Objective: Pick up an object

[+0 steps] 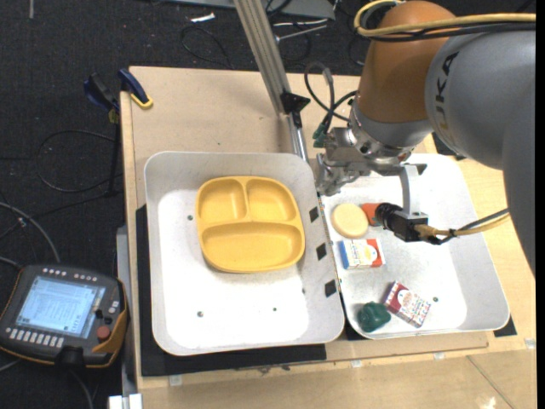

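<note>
Cream round disc lies flat in the right bin, toward that bin's far left part, and is the object closest to the tool. The tool hangs just beyond the disc's far left side, above the seam where the two bins meet. How far it is open cannot be told at this slant, and nothing can be seen in its hold. Above it the grey arm with its orange band comes in from the far right.

Just right of the disc, touching or almost touching its edge, is a small red-orange thing, too small to make out. Just nearer than the disc lies a little white box with red and blue print, flat on the bin floor. Nearer again and to the right, a small red and white box lies at a slant. Beside it on the left, a dark green lump sits close to the bin's near rim.

In the left bin a yellow divided plate rests right way up in the far half, with two small sections on its far side and one long section on its near side.

Both bins sit on the pale tabletop. At its far left corner lies a blue and yellow clamp-like thing. A handheld control unit with a lit screen lies off the tabletop at the near left.
</note>
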Controlling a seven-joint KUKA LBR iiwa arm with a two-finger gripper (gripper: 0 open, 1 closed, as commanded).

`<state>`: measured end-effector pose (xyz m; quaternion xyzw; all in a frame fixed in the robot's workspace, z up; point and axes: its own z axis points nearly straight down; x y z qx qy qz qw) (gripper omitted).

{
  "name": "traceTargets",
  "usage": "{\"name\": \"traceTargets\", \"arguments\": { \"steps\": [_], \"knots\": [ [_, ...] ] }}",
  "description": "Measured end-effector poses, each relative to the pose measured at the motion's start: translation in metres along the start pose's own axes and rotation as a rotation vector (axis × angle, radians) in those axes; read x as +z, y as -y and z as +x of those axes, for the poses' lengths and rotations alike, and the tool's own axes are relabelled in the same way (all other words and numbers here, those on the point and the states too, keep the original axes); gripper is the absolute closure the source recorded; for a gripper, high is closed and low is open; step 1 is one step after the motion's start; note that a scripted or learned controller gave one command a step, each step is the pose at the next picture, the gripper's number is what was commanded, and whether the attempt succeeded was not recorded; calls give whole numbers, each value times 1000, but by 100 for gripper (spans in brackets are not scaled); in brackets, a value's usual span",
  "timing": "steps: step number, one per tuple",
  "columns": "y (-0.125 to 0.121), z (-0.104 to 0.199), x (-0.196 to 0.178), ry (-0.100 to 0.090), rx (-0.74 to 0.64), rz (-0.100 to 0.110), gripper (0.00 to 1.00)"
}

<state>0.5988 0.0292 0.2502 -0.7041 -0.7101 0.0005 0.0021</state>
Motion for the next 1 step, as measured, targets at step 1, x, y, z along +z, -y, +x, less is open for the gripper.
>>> {"name": "traceTargets", "arguments": {
  "steps": [1],
  "knots": [
    [13,52,-5,0,0,-2,100]
  ]
}}
